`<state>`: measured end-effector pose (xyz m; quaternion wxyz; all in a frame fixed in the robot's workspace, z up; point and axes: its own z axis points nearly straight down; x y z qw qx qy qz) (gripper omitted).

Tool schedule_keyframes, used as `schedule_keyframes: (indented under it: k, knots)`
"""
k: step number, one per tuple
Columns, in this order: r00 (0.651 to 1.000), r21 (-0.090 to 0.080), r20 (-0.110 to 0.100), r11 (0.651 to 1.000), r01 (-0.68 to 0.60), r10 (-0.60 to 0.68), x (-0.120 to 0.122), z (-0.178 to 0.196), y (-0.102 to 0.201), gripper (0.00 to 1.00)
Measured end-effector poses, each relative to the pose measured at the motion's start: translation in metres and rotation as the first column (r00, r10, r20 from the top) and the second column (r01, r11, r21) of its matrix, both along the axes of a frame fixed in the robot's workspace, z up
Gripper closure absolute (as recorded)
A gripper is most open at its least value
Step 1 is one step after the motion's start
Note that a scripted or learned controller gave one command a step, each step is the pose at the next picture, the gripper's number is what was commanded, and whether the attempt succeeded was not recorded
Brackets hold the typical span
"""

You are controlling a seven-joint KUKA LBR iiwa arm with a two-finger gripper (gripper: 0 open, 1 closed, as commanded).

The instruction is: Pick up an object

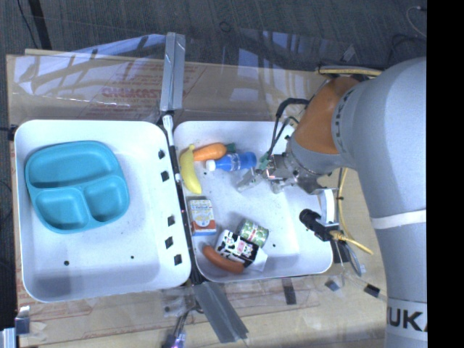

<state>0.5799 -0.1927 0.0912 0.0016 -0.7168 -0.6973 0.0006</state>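
My gripper (262, 183) is low in the right bin (290, 256), near its middle. It is open, and nothing shows between its fingers. A blue bottle (233, 162) with a white cap lies just to its upper left, close to the left fingertip. An orange carrot (209, 151) and a yellow banana (189, 171) lie further left by the bin wall. A small juice carton (201, 215), a green can (254, 233), a black-and-white carton (237, 248) and a brown sausage (222, 260) sit toward the near edge.
The left bin (109, 259) holds a blue divided tray (75, 185) at its far left. A metal divider (172, 71) runs between the bins. The grey arm with its orange band (322, 125) covers the right bin's far right corner.
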Motion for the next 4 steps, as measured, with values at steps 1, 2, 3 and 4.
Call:
schedule_keyframes:
  k: [1, 2, 3, 4]
  knots:
    - [0.983, 0.004, -0.010, 0.983, -0.186, 0.186, 0.075, -0.001, 0.026, 0.00]
    - [0.917, -0.003, 0.004, 0.917, -0.400, 0.400, 0.078, 0.002, -0.017, 0.00]
    - [0.859, 0.001, 0.002, 0.859, -0.512, 0.512, 0.077, 0.001, 0.066, 0.00]
    - [0.865, -0.010, -0.006, 0.865, -0.501, 0.501, 0.076, 0.003, 0.085, 0.00]
